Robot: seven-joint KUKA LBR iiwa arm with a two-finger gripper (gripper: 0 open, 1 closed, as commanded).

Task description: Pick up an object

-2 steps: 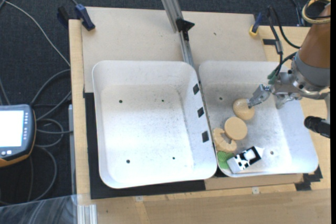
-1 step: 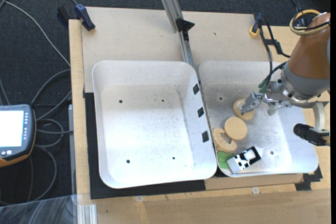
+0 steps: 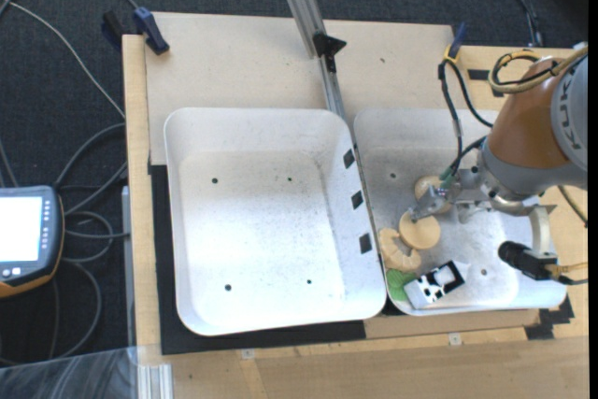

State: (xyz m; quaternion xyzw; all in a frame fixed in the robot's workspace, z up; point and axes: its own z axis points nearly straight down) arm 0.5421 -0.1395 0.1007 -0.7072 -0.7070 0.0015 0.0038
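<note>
Reaching in from the right over the right-hand shallow white bin [image 3: 392, 135]: grey arm with orange band [image 3: 523, 131], two-finger gripper [image 3: 439, 201] low among the objects. Fingers' state: cannot tell (too small, partly hidden by the wrist). Just beside the gripper, a round tan wooden piece [image 3: 420, 232]; near it, a second tan piece [image 3: 391, 245]. Closer to the front rim, a small black-and-white block [image 3: 437, 283]. Left-hand shallow white bin [image 3: 187, 135] alongside.
</note>
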